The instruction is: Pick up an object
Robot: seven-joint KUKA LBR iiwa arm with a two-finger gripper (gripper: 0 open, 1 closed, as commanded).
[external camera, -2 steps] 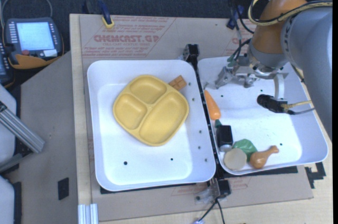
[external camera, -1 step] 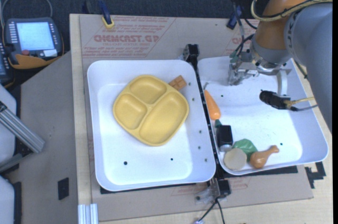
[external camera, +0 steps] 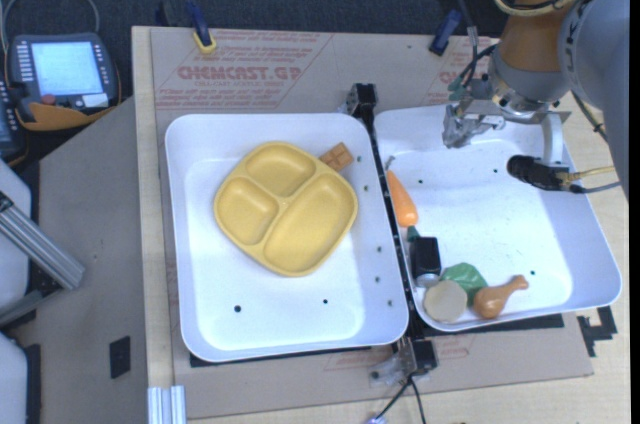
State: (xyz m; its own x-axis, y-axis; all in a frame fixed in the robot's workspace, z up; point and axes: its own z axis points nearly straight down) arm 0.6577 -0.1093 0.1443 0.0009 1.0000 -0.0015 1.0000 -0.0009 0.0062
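Note:
My gripper [external camera: 463,130] hangs over the far left part of the right bin [external camera: 565,247], with nothing visible in it. Toy food lies along that bin's near left side. An orange carrot [external camera: 402,200] rests against the left wall. Below it come a black block [external camera: 426,257], a green piece [external camera: 467,276], a cream disc [external camera: 446,301] and a brown drumstick [external camera: 498,295]. The carrot is the nearest to the gripper, a short way toward the front and left of it.
The left bin [external camera: 190,242] holds a yellow divided plate [external camera: 287,207] with a small brown block [external camera: 337,156] at its far right edge. A black clamp [external camera: 362,98] sits where the bins meet at the back. A teach pendant [external camera: 62,77] lies off the bench at far left.

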